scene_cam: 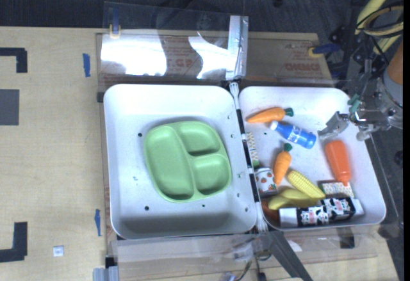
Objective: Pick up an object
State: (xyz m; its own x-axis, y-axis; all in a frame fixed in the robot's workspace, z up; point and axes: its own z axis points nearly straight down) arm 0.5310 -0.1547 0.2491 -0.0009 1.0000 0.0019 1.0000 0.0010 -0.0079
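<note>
Toys lay clustered in the right bin [378,200]: a carrot [266,114] at twelve o'clock, a blue bottle [296,134] just below it, a second carrot [281,165] and a corn cob [304,184] near centre, an orange bottle [338,159] at three o'clock, and a cow-patterned carton [320,212] at six o'clock. Gripper [349,123] stood over the bin's upper right, nothing visibly held; finger state could not be determined. A green divided plate [187,159] sat in the left bin [122,145].

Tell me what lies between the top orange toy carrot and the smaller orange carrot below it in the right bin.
In the camera view, the blue plastic bottle lies between the top carrot and the smaller carrot.
</note>
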